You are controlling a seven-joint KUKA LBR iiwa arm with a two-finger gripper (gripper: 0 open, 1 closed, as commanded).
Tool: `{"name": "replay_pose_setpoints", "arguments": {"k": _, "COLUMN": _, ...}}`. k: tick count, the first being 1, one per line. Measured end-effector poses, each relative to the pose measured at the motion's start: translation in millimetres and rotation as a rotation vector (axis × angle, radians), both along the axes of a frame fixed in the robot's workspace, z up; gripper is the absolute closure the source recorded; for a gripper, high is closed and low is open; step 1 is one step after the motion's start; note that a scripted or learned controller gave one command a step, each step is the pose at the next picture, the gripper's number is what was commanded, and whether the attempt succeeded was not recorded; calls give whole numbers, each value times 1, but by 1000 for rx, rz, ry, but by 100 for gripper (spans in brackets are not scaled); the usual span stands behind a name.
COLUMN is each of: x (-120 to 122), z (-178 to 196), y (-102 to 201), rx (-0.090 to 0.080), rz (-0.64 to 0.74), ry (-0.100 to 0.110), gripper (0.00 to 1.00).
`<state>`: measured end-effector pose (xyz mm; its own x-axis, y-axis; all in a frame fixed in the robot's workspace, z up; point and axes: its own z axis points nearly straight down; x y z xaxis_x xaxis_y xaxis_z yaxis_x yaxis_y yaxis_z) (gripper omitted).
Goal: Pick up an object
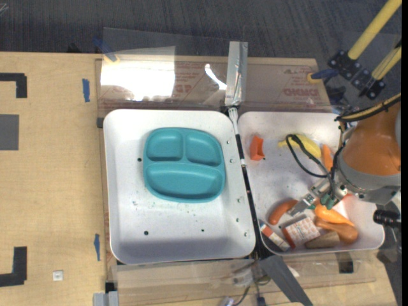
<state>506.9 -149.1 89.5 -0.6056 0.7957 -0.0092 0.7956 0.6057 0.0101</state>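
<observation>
I've got the gripper (324, 198) low over the toy pile (312, 225) in the right bin (271, 129), jaws' state I cannot tell, nothing lifted yet.

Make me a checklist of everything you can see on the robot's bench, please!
Surface: wooden bench bearing two white bins side by side, left bin and right bin.
Job's things: in the right bin, a small orange piece lies alone near the divider; a yellow item sits toward the back; a heap of orange, red and brown items fills the front corner.
Clutter: teal divided plate in the left bin.
End effector: the end effector is low over the heap; grip cannot be told.
Cables: black cable loops across the right bin.
Surroundings: clear plastic sheet behind the bins; blue tape marks on the bench.
</observation>
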Motion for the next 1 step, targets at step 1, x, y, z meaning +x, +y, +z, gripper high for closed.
{"name": "replay_pose_setpoints", "arguments": {"k": 1, "x": -23, "z": 0, "y": 45, "rx": 0, "rz": -54, "ry": 0, "gripper": 0}}
